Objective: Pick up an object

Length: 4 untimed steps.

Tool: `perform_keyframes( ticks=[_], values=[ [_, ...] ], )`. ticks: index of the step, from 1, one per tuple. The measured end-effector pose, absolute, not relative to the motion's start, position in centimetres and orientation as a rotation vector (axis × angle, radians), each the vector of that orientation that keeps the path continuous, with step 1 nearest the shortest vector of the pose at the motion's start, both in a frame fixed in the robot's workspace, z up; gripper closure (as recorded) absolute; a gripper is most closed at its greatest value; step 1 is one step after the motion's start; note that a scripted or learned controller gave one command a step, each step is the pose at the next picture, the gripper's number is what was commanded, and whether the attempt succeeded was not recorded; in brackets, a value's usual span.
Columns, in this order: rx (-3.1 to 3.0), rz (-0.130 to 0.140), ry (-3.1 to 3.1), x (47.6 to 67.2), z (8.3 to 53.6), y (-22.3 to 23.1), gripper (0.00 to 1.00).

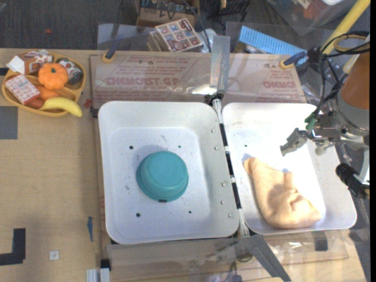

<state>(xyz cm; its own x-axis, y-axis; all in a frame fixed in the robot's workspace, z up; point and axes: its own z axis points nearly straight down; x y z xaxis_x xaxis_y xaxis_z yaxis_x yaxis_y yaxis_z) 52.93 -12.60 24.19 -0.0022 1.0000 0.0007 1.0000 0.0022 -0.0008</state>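
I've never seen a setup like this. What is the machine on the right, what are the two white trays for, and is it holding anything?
This is one picture from a camera fixed above a workbench, looking down at a slant. The machine coming in from the right is a robot arm, grey with an orange band near its wrist. At its end is the hand, two fingers for grasping things. The hand hangs above the right white bin, and nothing sits between its fingers, so it holds nothing.

The two shallow bins hold the objects it practises picking up. In the right bin lies a crumpled tan cloth, just below the hand. In the left white bin sits a teal bowl, turned upside down. At the far left, on the bench, a yellow dish of toy food holds a banana and a small pumpkin.
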Motion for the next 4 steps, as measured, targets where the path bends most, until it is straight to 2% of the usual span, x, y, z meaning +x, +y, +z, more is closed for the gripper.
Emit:
perform_keyframes(
  ticks=[1, 2, 3, 4],
  values=[
    [-2.235, -0.012, -2.222, 52.9, 9.0, -14.2, 0.00],
    [-1.817, -0.012, -2.579, 55.6, 9.0, -9.5, 0.00],
    [-1.823, -0.016, -2.577, 55.6, 10.1, -9.6, 1.00],
    [-1.823, -0.016, -2.578, 55.6, 10.1, -9.6, 0.00]
  ],
)
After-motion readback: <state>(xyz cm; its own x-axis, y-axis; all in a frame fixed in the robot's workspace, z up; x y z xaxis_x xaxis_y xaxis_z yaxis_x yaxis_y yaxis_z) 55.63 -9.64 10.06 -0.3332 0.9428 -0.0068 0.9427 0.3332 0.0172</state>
